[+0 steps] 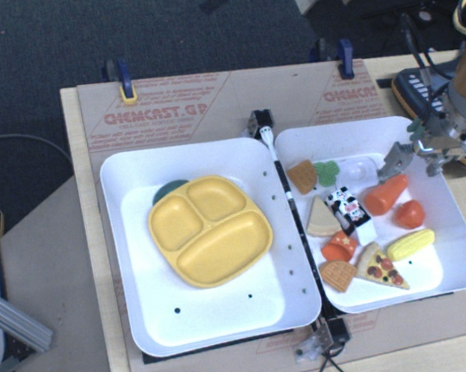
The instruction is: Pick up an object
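The right bin (450, 220) holds several toy foods: an orange carrot (385, 193), a red tomato (409, 214), a yellow corn cob (411, 243), a pizza slice (382, 268), a black-and-white cow-print carton (346, 207), a beige wedge (321, 219) and a brown toast piece (302, 176). My gripper (413, 161) hangs over the bin's far right corner, just above and right of the carrot. It looks open, with nothing between its fingers.
The left bin (132, 262) carries a yellow divided plate (211, 229) with a dark green thing (165, 190) peeking from under its far edge. A green piece (326, 171), a red pepper (339, 246) and a waffle (338, 275) also lie in the right bin.
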`<state>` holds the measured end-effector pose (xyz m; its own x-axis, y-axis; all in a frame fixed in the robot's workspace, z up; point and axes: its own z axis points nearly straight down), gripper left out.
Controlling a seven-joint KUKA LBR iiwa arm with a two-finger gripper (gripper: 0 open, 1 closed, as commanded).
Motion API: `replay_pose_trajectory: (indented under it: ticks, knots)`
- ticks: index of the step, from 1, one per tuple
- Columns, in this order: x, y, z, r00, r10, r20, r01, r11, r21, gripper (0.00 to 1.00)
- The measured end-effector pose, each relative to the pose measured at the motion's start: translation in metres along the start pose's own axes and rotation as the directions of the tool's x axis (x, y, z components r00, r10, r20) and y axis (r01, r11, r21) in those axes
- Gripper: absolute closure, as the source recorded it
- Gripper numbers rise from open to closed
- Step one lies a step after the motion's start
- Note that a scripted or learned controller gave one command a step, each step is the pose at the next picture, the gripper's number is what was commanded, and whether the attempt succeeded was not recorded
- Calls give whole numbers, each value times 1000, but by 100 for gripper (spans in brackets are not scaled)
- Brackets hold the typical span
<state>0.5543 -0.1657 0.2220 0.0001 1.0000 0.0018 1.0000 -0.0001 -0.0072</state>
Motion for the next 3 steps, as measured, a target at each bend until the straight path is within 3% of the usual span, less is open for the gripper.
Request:
replay_pose_trajectory:
  ticks: [1,2,3]
  knots:
    - [52,-77,-84,1000,-4,0,4,1000,-7,0]
    - [49,-73,-87,1000,-1,3,1,1000,1,100]
    - [49,-72,-94,1000,-2,4,2,1000,4,100]
